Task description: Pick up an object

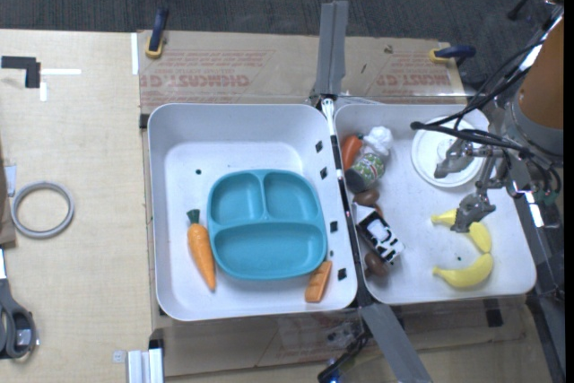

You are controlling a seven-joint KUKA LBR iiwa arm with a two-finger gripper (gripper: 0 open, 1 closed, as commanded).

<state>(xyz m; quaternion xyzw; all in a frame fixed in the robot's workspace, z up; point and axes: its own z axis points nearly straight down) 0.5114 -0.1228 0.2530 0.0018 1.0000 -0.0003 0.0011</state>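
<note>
My gripper (461, 188) hangs over the right side of the right bin (404, 282), open, with nothing between its fingers. One fingertip (447, 164) is over a small white dish (430, 155). The other fingertip (473, 213) is just above a yellow banana (481, 237). A second banana (466, 273) lies nearer the bin's front edge. Along the bin's left wall lie a clear bottle with a white cap (369, 161), an orange piece (350, 148), a dark lump (363, 184) and a black-and-white item (380, 236).
The left bin (170, 148) holds a teal divided plate (266, 224), a carrot (201, 253) to its left and an orange piece (318, 281) at its front right corner. A grey tape ring (39, 209) and scissors (16, 329) lie on the bench at left.
</note>
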